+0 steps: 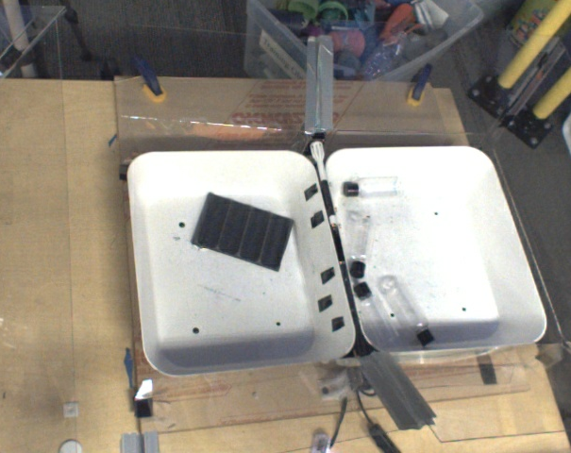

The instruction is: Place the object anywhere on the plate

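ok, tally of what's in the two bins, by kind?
Dark ribbed rectangular plate, left bin: 1
Clear tube-like items with black caps, right bin: 3, roughly; they are hard to make out (one near the top, one mid, one lower)
Total: about 4

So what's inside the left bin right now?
The left bin holds one dark, ribbed rectangular slab, lying flat and slightly tilted, apart from the walls. A few small dark dots mark the bin floor. Whatever is under the slab is covered.
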Robot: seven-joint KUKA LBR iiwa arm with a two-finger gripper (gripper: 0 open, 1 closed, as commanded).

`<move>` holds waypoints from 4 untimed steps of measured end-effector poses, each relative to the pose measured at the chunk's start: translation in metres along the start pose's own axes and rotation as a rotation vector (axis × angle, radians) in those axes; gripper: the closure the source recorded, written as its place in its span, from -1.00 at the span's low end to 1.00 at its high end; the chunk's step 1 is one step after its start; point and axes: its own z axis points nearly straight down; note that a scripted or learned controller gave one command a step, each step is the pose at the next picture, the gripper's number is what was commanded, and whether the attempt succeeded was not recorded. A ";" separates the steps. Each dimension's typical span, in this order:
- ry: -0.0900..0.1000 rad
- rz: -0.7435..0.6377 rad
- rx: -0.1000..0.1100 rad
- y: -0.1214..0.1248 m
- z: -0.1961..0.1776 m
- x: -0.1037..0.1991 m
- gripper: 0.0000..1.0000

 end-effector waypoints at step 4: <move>0.002 -0.409 0.001 -0.002 0.075 -0.021 1.00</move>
